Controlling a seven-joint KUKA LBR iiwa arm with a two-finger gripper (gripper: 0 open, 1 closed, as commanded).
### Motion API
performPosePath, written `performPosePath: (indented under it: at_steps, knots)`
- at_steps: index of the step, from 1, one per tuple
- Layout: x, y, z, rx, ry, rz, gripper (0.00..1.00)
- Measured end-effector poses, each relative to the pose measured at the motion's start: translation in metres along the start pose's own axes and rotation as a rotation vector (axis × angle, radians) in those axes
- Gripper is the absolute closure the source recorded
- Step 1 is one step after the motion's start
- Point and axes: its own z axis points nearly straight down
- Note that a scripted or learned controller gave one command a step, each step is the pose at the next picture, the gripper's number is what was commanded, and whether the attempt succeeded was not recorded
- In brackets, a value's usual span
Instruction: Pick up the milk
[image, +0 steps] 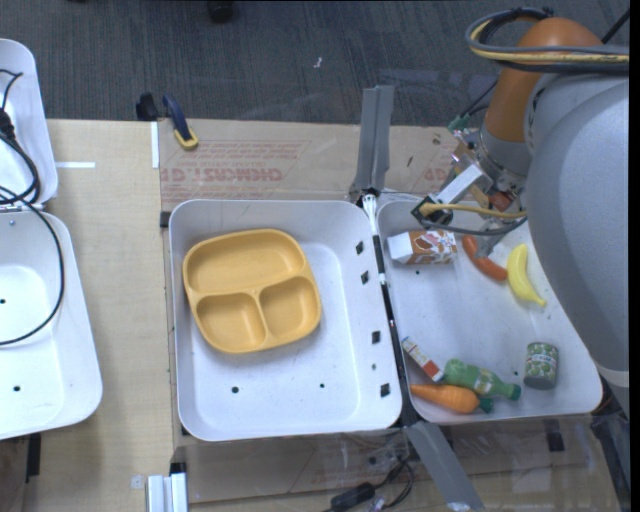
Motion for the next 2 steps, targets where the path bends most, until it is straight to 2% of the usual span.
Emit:
performPosePath:
  at_steps: [2]
  knots:
    - [-0.0003, 0.0001, 0.0006, 0.001, -0.001, 0.001, 0.00]
